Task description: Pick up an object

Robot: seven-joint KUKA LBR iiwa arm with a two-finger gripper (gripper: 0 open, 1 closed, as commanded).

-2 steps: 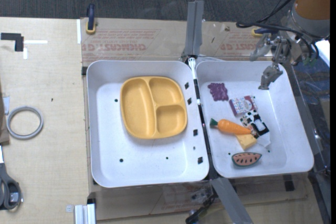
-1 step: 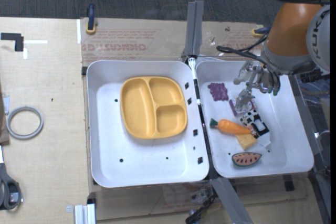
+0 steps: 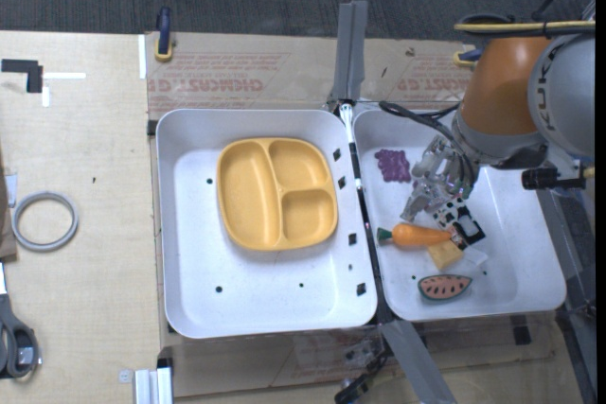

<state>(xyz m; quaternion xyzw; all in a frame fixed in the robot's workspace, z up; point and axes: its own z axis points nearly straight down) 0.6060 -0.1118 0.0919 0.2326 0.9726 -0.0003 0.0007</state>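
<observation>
So the likely target here is the toy carrot [image 3: 417, 237], lying on its side in the right bin [image 3: 530, 293], roughly mid-bin with its green top pointing toward the divider between the two bins. It's crowded: a pale yellow wedge, cheese maybe [image 3: 443, 254], is touching it on the near side, a small black-and-white block [image 3: 466, 227] sits right at its fat end, and a watermelon slice [image 3: 444, 287] lies a bit closer to the near wall. A purple grape bunch [image 3: 392, 165] sits farther back on its own.

The gripper [image 3: 434, 192] hangs just above the carrot, between it and the grapes, and I don't see anything in it.

What could go wrong: the carrot is round and tapered, so a pinch off its middle could squirt it sideways. With the cheese and block packed against it, the jaws might land on a neighbor, shove the pile, or nip two things at once.

As for the jaws, they're a jumble of metal against white from this angle and I honestly cannot tell how far open they are.

The left bin [image 3: 180, 232] holds a yellow divided plate [image 3: 277, 193], and a roll of tape [image 3: 42, 220] sits out on the counter [image 3: 85, 317].
</observation>
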